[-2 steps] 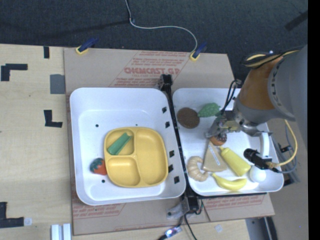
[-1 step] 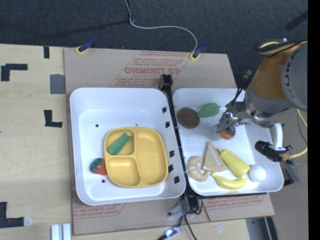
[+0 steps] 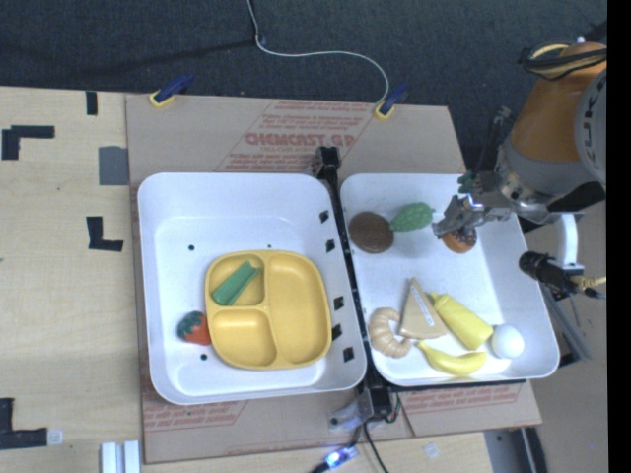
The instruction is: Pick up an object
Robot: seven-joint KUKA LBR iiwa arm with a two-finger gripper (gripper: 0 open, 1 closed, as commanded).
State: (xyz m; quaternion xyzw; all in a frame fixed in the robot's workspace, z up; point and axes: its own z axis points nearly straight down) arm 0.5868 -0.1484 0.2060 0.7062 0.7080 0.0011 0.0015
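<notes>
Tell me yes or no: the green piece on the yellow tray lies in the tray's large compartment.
No. The green piece lies in the upper-left small compartment of the yellow tray, apart from the large one on the tray's right side.

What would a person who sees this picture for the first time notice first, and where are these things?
The yellow divided plate in the left bin stands out most, with a green piece lying in its upper left compartment. In the right bin, a cluster of pale and yellow toy foods sits near the front edge. The gripper hangs over that bin's far right side, at a small orange object.
</notes>
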